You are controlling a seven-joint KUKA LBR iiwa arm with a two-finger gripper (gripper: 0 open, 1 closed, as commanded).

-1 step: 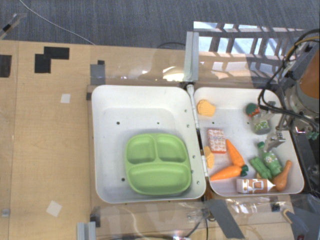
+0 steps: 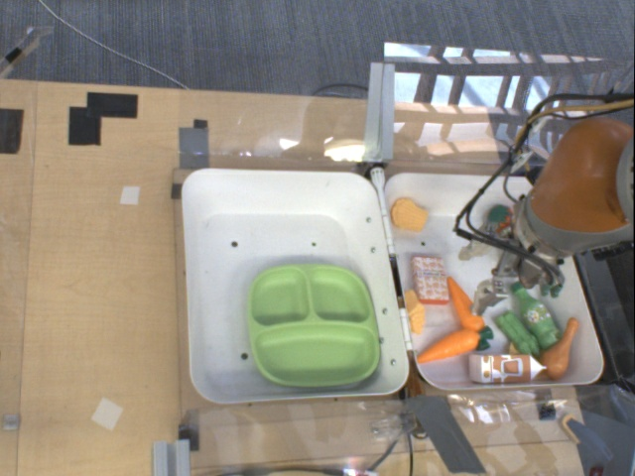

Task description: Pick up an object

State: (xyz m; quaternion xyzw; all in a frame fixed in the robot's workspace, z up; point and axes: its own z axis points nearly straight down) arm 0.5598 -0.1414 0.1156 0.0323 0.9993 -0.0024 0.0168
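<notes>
The right bin [image 2: 437, 191] holds several toy foods. A small carrot [image 2: 461, 305] and a larger carrot [image 2: 449, 345] lie near its middle. To their right are two green items [image 2: 532, 322]. A white bottle with an orange label [image 2: 506, 368] lies along the front wall, with a brown-orange piece [image 2: 563, 350] beside it. A red and white box [image 2: 429, 278] and a yellow chunk [image 2: 408, 213] sit toward the left side. My gripper [image 2: 506, 291] hangs low over the bin, just above the small carrot's tip and the green items. Nothing shows as lifted.
The left bin [image 2: 228, 226] carries a green divided plate [image 2: 316, 325]. A small yellow piece [image 2: 417, 316] rests by the divider between the bins. Black cables loop around the wrist [image 2: 486, 221]. The orange band of the arm [image 2: 587, 177] overhangs the right bin's far right.
</notes>
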